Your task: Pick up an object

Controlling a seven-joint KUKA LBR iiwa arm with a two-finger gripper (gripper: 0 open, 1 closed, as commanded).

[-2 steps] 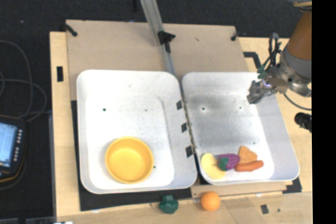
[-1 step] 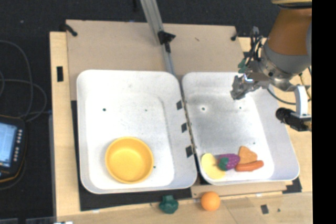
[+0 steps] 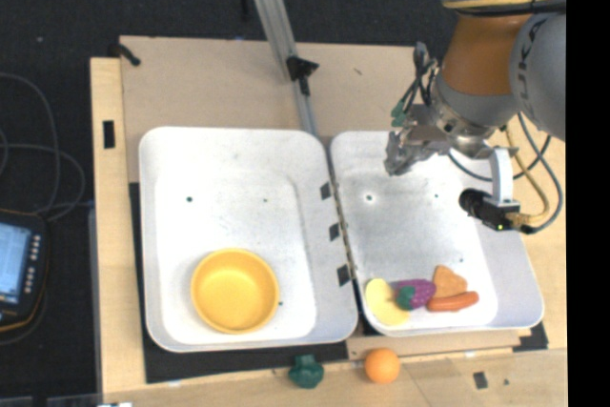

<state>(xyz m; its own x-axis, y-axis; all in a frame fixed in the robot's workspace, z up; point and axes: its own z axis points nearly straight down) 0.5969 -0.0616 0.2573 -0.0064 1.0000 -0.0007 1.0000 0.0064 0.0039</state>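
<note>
The right bin holds a cluster of small toy foods at its near edge: a pale yellow piece, a purple and green piece, an orange wedge and an orange carrot-like piece. A yellow bowl sits in the near part of the left bin. My gripper hangs over the far part of the right bin, well away from the toy cluster. Nothing shows between its fingers.
An orange ball and a dark green toy lie on the bench in front of the bins. A slanted metal pole rises behind the bins. A tablet-like device sits at the far left.
</note>
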